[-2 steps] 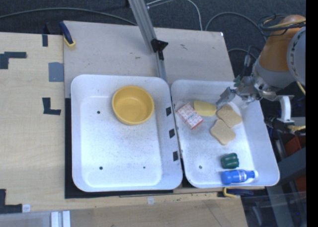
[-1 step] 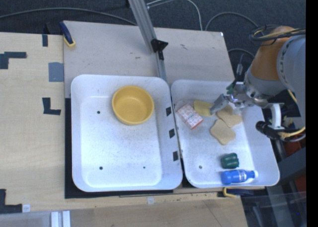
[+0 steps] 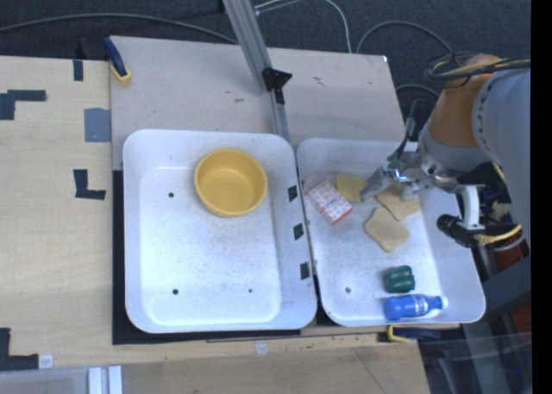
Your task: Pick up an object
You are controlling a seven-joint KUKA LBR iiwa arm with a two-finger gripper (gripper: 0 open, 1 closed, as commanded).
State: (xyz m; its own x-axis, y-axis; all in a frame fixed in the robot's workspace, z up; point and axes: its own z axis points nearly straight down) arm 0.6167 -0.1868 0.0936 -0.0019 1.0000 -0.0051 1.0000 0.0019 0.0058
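Now the tool [image 3: 379, 187] sits low in the right bin [image 3: 345, 297], whether open or closed I can't tell, just beside a tan piece [image 3: 349, 187] and small patterned box [image 3: 329, 201]; yellow bowl [image 3: 230, 182] rests in the left bin [image 3: 155, 297].

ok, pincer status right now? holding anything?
Pincer: cannot be told whether open or closed. It is low in the right bin, among the tan pieces; nothing visibly held.
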